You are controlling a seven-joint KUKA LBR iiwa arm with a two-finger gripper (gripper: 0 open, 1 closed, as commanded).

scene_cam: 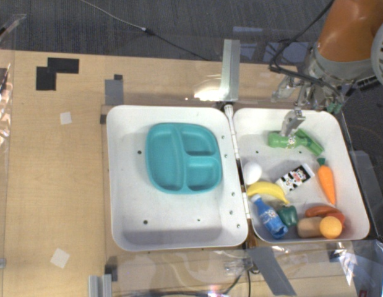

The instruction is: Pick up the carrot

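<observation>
The carrot (327, 184) is orange with a small green top and lies lengthwise along the right side of the right bin (347, 159), top end toward the back. My gripper (293, 127) hangs over the back of that bin, directly above a green toy (297, 142). It is to the left of the carrot and farther back, well apart from it. Nothing of the carrot is covered.
The right bin also holds a white egg (252, 170), a banana (267, 191), a black-and-white box (294, 177), a blue bottle (269, 216), a brown potato (309, 227) and an orange (331, 227) near the front. A teal divided plate (182, 157) lies in the left bin (126, 184).
</observation>
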